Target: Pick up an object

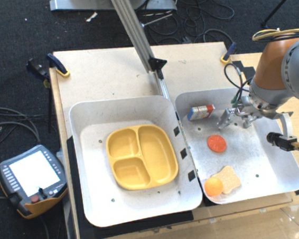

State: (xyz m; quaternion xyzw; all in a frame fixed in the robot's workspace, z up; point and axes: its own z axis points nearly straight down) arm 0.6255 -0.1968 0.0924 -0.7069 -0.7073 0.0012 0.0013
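Arm over rt bin, jaws apart nr small carton, red disc below.

Pale wooden bench, two white bins side by side

left bin: white, speckled grey
right bin: white, speckled grey
divided plate, in the left bin: plain yellow
small carton, at the right bin's far edge: white and blue with a red end
round piece, middle of the right bin: red-orange
ball, at the right bin's near edge: orange
slice, touching the ball: pale tan
arm: grey with an orange band
bench: pale beige
clamps at the bench's far corners: yellow and dark blue
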